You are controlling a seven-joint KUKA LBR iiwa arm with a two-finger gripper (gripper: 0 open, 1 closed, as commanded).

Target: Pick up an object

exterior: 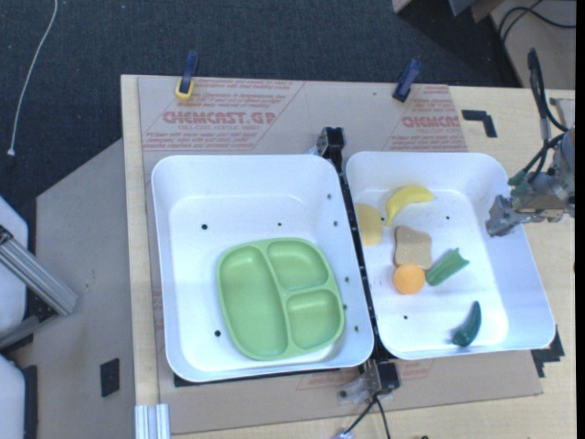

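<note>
A: Stock, nearest edge first?

B: Right shallow white plastic bin (526, 282), at five o'clock within it: one dark green curved pepper-like toy (467, 326). Above that, one small orange plastic ball (409, 279), touching one tan square bread-slice toy (412, 245) at its twelve o'clock. One bright green oblong vegetable toy (447, 268) just beside the ball at two o'clock.

A: Further back?

B: One pale yellow rounded toy (368, 224) against the bin's nine o'clock wall. One yellow plastic banana (406, 198) at eleven o'clock, farthest in that bin.

A: Left bin?

B: Left shallow white plastic bin (174, 245): one light green three-compartment plastic tray (279, 296), lying flat toward six o'clock. Both bins stand on a bench of brown printed board (228, 117).

A: The arm?

B: Grey hand (505, 216) at three o'clock over the right bin's rim, apart from every item. Whether it is spread or pressed together, I cannot tell; too small and blurred.

A: Step in hand?

B: Approach, by my reading; nothing picked yet. The next move calls for travel toward nine o'clock over a chosen item, then a descent. The bright green oblong vegetable toy lies closest; the ball and bread touch, which may spoil a clean grip.
</note>
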